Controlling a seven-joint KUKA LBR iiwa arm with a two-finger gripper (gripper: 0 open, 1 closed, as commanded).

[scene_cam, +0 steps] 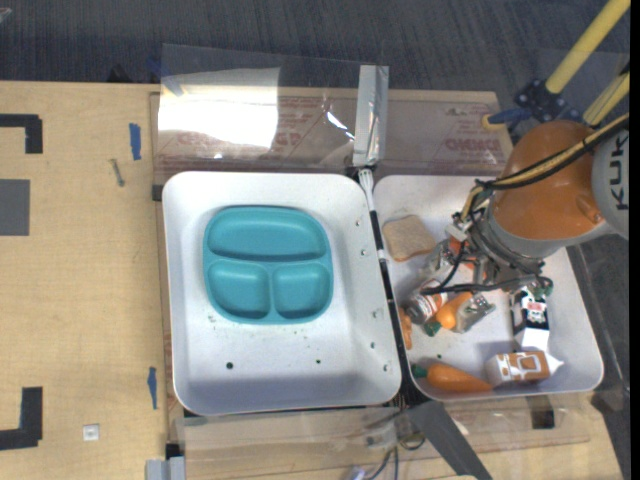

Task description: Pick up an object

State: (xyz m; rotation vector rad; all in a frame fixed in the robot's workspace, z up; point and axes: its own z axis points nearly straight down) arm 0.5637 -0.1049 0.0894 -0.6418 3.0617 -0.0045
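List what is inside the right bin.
In the right bin: a slice of toast, a carrot, a small carton, a black-and-white item and an orange-and-white item. The arm and gripper cover whatever lies beneath them.

A divided tray (pixel 268 263) lies in the left bin (pixel 190 358); a carrot (pixel 455 376) lies in the right bin (pixel 585 353).

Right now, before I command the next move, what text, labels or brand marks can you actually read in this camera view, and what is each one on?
"KU": dark letters on the grey robot arm link, cut off at the frame edge.
Reddish print on the clear plastic sheet behind the two white bins: too faint to read.
Small brown-and-white carton in the right bin: print too small to read.
Black-and-white carton beside it: markings blurred, unreadable.
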